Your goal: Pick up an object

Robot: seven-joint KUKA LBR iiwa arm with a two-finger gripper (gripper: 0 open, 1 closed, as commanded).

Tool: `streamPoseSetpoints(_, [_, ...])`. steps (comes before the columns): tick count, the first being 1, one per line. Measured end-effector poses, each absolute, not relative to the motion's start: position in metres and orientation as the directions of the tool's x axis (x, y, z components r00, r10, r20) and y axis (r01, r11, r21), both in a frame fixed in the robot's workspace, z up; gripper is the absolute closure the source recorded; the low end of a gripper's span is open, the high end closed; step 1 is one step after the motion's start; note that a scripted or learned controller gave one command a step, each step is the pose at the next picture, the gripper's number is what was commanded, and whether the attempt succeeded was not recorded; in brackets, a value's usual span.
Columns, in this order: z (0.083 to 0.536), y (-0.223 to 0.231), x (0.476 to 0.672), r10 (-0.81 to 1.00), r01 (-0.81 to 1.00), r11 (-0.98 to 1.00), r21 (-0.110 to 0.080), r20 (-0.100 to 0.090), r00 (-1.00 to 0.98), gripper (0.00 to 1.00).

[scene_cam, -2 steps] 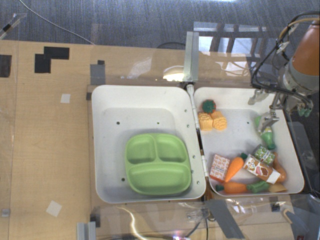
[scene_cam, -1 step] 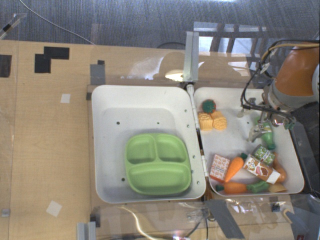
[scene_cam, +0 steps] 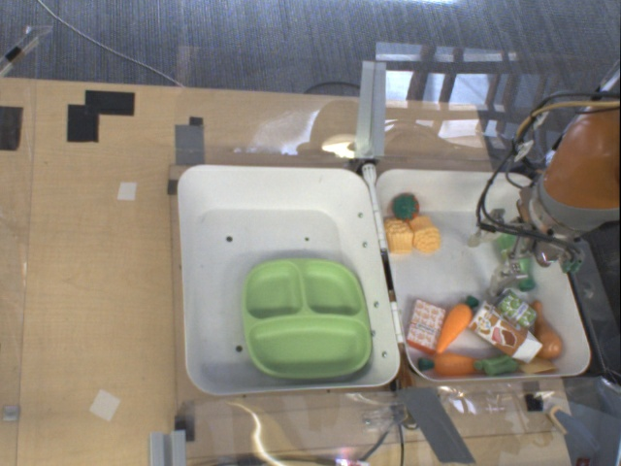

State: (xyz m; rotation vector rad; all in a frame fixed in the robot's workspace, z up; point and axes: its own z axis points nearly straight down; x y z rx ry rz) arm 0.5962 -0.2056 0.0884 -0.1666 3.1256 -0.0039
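Observation:
The right bin [scene_cam: 456, 187] holds a heap of toy food. At its back left lie a small green round piece [scene_cam: 405, 205] and a yellow corn cob [scene_cam: 412, 235]. Along the front lie a red and white carton [scene_cam: 425, 324], an orange carrot [scene_cam: 453, 326], a second orange piece [scene_cam: 454, 364], a printed juice box [scene_cam: 505, 330] and an orange piece at the right [scene_cam: 547, 339]. My gripper [scene_cam: 514, 272] hangs low over the bin's right side, just above the juice box, with small green pieces [scene_cam: 506, 245] beside it.
A green divided plate [scene_cam: 307, 316] lies in the left bin [scene_cam: 223, 212]. The arm's orange band [scene_cam: 587, 163] and its cables hang over the right bin's far right corner. A metal post [scene_cam: 370, 105] stands behind the wall between the bins.

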Motion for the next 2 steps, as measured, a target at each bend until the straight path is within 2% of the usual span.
streamPoseSetpoints(1, [0.089, -0.204, 0.657, -0.040, -0.040, 0.999, -0.002, -0.014, -0.999, 0.00])
streamPoseSetpoints(2, [0.104, -0.203, 0.661, -0.045, -0.045, 0.999, -0.005, -0.027, -0.999, 1.00])
